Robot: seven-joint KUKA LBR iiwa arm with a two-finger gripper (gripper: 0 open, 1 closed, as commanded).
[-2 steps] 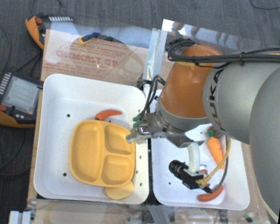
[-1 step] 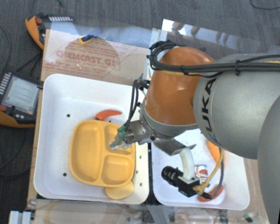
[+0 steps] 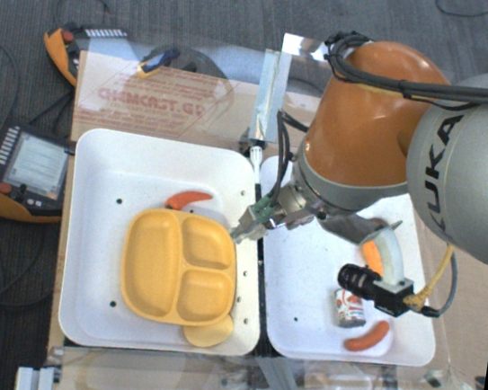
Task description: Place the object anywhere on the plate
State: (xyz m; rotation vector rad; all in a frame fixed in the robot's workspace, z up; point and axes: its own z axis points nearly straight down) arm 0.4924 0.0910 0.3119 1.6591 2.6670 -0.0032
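The yellow divided plate (image 3: 180, 267) lies in the left bin (image 3: 102, 168). Just off its rim at twelve o'clock lies an orange chili-shaped piece (image 3: 189, 199), long axis running roughly nine to three, its tip toward nine. The gripper (image 3: 248, 227) hangs over the seam between the bins, at the plate's two o'clock; whether the fingers are apart or closed I cannot tell. The bulky arm (image 3: 372, 127) covers much of the right bin (image 3: 297, 325), where a small can (image 3: 351, 309), a sausage-like piece (image 3: 366, 336) and an orange-tipped piece (image 3: 371, 254) lie. A pendant (image 3: 25, 170) sits at nine o'clock.
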